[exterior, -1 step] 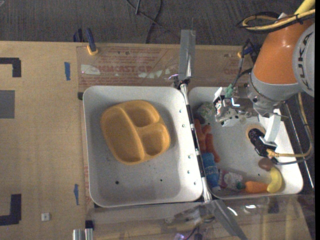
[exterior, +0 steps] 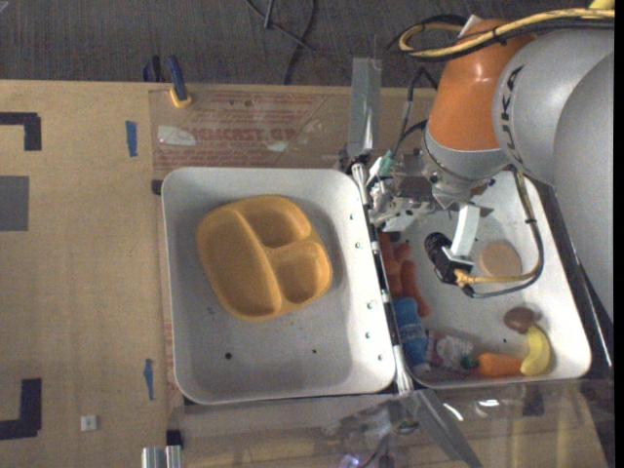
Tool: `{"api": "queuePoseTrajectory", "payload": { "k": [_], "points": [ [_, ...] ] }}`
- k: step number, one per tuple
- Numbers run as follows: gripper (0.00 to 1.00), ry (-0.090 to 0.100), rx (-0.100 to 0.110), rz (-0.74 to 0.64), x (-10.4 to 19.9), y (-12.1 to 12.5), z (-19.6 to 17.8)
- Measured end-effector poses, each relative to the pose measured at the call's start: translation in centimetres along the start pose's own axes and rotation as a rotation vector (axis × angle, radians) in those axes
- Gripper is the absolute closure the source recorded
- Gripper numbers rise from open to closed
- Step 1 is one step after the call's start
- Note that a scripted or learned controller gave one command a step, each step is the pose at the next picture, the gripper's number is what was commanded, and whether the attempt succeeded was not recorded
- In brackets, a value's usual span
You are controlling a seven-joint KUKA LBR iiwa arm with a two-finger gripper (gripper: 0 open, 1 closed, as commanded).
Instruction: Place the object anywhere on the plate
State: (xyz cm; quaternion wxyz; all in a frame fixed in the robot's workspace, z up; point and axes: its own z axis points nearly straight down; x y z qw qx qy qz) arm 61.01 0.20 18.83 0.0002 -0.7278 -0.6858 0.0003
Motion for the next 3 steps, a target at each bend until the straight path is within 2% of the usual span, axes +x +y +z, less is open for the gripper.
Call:
{"api": "queuePoseTrajectory", "payload": {
  "k": [1,2,3],
  "points": [
    [1.0,0.0,-0.001,-0.147,6.6,2.3,0.5],
    [1.0,0.0,0.003,-0.236,11.7,0.4,0.8],
    [0.0,0.0,0.002,-0.236,11.7,0.4,0.8]
  ]
}}
